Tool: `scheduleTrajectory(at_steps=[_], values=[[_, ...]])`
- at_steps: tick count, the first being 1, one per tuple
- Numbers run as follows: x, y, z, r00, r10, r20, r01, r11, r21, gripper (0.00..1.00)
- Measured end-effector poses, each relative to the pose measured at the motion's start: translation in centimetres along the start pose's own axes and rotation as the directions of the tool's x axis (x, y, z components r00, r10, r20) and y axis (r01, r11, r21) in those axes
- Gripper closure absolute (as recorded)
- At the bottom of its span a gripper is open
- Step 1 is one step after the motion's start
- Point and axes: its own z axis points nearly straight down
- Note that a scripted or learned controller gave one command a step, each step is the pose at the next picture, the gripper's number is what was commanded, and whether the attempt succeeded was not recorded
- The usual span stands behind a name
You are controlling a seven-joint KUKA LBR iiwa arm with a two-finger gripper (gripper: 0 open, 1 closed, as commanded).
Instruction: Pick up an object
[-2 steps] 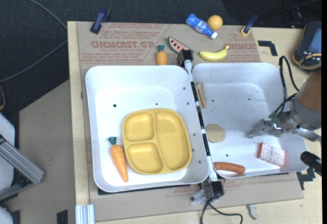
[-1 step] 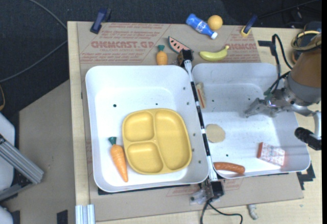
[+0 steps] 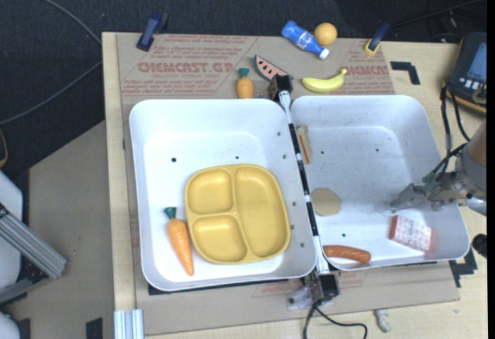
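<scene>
Left bin (image 3: 147, 175): divided plate (image 3: 236, 214), carrot (image 3: 180, 244) at its left. Right bin (image 3: 410, 117): cookie (image 3: 326, 202), sausage (image 3: 346, 254), packet (image 3: 410, 232). Banana (image 3: 323, 82) behind on worktop (image 3: 193, 66).

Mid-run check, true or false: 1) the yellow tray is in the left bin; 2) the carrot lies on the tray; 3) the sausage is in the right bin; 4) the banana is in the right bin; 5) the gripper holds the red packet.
1) True: the tray sits in the left bin.
2) False: the carrot lies beside it on the bin floor.
3) True: the sausage lies at the right bin's near edge.
4) False: the banana lies behind the bins.
5) False: the gripper is above the packet, apart from it.
</scene>
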Motion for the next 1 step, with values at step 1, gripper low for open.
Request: scheduleTrajectory(at_steps=[1], values=[[1.22, 7.89, 2.92, 1.0, -0.003, 0.0, 0.003, 1.0, -0.002, 0.0]])
